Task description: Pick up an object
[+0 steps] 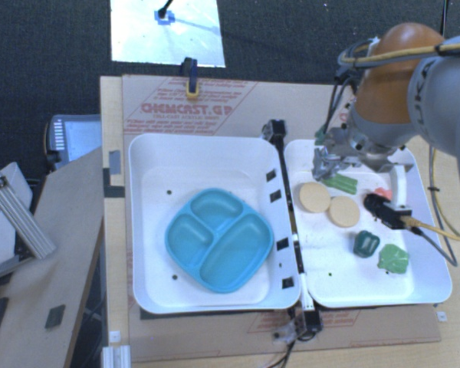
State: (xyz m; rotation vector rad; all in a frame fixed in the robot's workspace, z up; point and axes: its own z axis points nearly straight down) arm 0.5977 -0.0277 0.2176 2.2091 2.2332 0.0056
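Gripper [327, 162] low in right bin [429, 282], at its far side, just above tan disc [315, 198]. Nothing visibly between its tips; how far apart they stand, cannot tell.

Landmark: tan disc.
- Green elongated piece [340, 182] just beyond disc, nearest gripper, likely target.
- Second tan disc [343, 211] touching, nearer camera.
- Dark teal piece [366, 244], light green piece [393, 258] well nearer camera.

Blue divided plate [218, 240] in left bin [149, 205].

Progress: approach stage. No grasp, no lift yet.

A robotics lab: cardboard-covered bench [192, 106], two white bins [149, 159], dark carpet.
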